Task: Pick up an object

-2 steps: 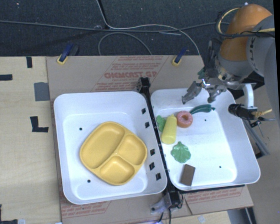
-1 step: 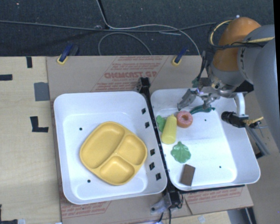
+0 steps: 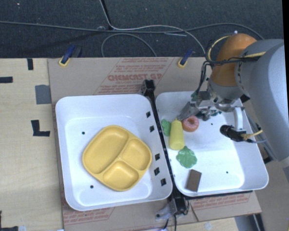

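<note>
My gripper [image 3: 193,111] hangs low over the back part of the right bin [image 3: 245,172], reaching in from the right. Just beneath its tip, touching or nearly touching it, lies a small round red-orange object [image 3: 190,124]. A yellow cylinder [image 3: 176,135] lies to that object's left, with a green piece [image 3: 166,127] at the cylinder's upper left. Nearer the front, a green leafy piece [image 3: 186,157] lies in the bin. A brown block [image 3: 193,180] sits by the front wall. Nothing is visibly held.
The left bin [image 3: 69,117] holds a yellow divided plate [image 3: 117,157]. The grey arm with its orange band [image 3: 233,53] covers the right bin's back right corner. A black cable [image 3: 236,133] loops over the right side of that bin.
</note>
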